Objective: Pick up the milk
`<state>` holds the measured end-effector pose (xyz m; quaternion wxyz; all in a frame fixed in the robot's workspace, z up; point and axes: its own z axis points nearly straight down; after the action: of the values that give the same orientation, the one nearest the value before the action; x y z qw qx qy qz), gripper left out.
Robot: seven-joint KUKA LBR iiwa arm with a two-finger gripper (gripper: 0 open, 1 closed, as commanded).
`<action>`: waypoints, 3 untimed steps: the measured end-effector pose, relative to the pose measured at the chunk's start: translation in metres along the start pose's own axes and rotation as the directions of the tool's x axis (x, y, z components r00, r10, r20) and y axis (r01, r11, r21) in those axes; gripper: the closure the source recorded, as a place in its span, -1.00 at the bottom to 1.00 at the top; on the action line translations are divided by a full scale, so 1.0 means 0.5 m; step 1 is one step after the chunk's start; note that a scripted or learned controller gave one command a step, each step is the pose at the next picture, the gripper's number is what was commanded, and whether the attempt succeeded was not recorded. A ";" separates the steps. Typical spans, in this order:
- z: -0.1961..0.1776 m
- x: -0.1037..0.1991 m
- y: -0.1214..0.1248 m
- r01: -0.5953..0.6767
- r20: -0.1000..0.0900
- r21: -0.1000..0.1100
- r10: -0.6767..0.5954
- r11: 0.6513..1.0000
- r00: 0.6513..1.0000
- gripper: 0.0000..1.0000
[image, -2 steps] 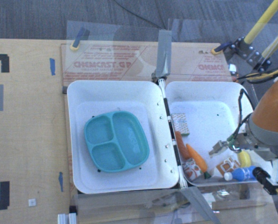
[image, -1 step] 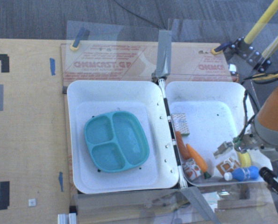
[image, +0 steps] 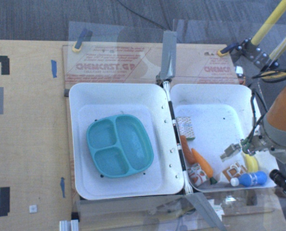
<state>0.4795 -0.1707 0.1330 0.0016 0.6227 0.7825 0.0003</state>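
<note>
Nearest you, a blue bottle with a white cap is lying along the front wall of the right bin. You are seeing the milk carton, red and white, sitting in that bin's front corner by the divider, just beside two carrots. The gripper is hanging over the right side of this bin, well apart from the milk, next to a banana; you cannot tell whether it is released or clenched. A teal divided plate is resting in the left bin.
</note>
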 end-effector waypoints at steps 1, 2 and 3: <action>0.089 0.025 0.010 0.241 0.001 -0.003 -0.241 0.971 0.971 -1.00; 0.060 -0.042 -0.008 0.321 0.002 -0.001 -0.321 0.947 0.947 -1.00; 0.090 -0.057 -0.011 0.045 -0.001 -0.003 -0.045 0.999 0.999 -1.00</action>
<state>0.4808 -0.1996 0.0879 0.0023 0.6051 0.7962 0.0018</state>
